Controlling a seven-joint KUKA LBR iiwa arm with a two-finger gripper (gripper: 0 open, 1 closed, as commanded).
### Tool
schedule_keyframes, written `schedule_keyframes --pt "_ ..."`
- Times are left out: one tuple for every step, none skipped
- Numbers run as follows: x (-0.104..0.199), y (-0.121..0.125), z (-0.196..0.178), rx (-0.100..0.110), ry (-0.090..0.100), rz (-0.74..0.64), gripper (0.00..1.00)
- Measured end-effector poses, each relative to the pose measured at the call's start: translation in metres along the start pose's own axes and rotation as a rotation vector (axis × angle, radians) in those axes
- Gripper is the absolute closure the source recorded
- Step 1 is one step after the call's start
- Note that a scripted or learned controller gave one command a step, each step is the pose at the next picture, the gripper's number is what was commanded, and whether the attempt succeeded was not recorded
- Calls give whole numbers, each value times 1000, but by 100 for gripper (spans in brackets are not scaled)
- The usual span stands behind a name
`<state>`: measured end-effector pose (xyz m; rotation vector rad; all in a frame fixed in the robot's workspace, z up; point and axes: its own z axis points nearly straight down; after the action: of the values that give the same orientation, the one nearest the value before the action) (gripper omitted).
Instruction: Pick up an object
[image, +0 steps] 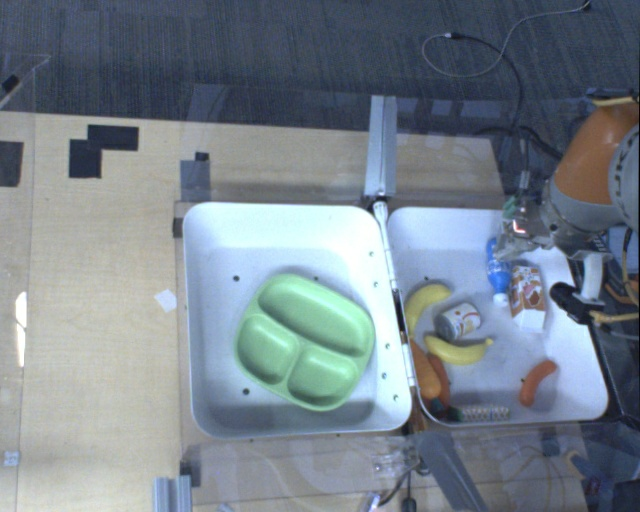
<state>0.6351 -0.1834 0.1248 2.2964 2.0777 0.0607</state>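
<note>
The right bin (450, 245) holds two yellow bananas (428, 298) (458, 349) with a small can (459, 321) lying between them. An orange carrot (432, 372) lies at its front left and a red sausage (538, 380) at its front right. A snack packet (526, 292) and a blue bottle (498, 268) lie at the back right. My gripper (516, 226) hangs over the back right part of this bin, just above the blue bottle and the packet. Nothing is seen held in it.
The left bin (205, 300) holds a green divided plate (305, 341). A metal divider (379, 150) runs between the bins at the back. A dark ridged item (482, 411) lies along the right bin's front wall. Cables trail on the floor behind.
</note>
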Motion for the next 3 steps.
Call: schedule_keyframes --pt "-16 14 -111 52 -3 74 100" --pt "-14 17 -123 46 -5 66 100" --pt "-13 19 -135 40 -8 57 100"
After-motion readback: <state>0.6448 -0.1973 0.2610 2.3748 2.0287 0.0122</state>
